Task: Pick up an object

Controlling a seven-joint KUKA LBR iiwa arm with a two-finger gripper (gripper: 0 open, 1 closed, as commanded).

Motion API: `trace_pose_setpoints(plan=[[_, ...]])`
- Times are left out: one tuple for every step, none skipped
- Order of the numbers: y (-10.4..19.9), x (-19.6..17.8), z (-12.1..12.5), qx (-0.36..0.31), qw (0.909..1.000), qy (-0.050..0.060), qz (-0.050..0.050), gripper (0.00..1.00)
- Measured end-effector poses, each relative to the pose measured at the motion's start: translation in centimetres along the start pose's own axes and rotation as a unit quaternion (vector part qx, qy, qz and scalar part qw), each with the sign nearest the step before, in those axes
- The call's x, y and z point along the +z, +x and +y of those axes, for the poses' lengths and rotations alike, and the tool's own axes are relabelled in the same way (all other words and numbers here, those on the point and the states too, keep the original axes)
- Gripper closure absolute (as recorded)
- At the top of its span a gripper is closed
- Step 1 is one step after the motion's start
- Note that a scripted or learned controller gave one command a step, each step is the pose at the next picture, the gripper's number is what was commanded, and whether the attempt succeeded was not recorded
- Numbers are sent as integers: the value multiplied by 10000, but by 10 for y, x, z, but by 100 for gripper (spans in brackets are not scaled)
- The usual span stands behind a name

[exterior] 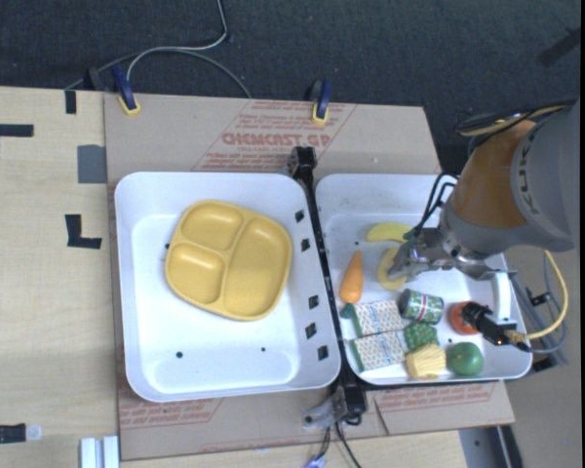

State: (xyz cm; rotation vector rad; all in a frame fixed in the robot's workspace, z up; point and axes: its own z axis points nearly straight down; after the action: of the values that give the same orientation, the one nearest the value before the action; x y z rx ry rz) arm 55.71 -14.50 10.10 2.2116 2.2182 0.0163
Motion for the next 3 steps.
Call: trace_pose_setpoints(plan=[[0,4,-4,1,10000,54,4,0],[4,14,-30,8,10000,32,-19,0],[-8,13,-60,9,10000,20,-24,0]])
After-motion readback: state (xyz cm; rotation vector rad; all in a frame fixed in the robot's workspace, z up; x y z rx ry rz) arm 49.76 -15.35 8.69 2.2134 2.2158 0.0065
